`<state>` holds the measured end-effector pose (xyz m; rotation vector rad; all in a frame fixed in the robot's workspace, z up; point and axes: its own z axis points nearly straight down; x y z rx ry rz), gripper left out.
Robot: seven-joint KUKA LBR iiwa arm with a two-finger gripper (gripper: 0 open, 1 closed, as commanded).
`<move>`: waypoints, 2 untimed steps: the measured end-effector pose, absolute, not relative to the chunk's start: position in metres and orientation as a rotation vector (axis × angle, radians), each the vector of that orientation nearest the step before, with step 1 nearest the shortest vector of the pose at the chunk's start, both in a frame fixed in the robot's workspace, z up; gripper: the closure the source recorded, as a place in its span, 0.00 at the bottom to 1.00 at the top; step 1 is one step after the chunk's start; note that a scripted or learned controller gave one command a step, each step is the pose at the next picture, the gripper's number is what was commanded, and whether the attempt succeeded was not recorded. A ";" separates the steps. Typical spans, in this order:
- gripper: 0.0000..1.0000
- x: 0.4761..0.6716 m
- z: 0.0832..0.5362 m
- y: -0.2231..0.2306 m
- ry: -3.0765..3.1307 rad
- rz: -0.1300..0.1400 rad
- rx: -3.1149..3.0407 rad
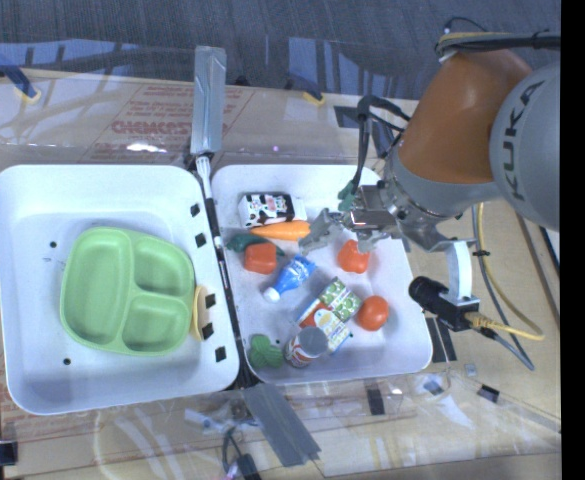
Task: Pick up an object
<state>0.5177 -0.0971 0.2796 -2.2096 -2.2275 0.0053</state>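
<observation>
Hovering low over the right bin (pixel 404 340), the hand (pixel 357 226) sits just above a small orange-red toy (pixel 353 258), and I cannot tell how it is set. That toy is round and shiny and lies near the bin's right side. Close by are a carrot (pixel 286 231), a cow-print box (pixel 265 208), a blue-and-white bottle (pixel 290 277), a juice carton (pixel 330 307), a tomato (pixel 372 313) and a can (pixel 306 345), while a green divided plate (pixel 127 290) lies in the left bin (pixel 17 268).

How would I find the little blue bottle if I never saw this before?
Look in the right-hand white bin, the one full of toys. Near its middle lies the blue bottle, tilted, just right of an orange-red block. It is the only blue thing there, with a white cap.
</observation>
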 end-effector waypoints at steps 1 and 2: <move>0.00 0.569 0.179 -0.150 -1.949 0.008 -2.457; 0.00 0.628 0.101 -0.144 -1.997 -0.015 -2.440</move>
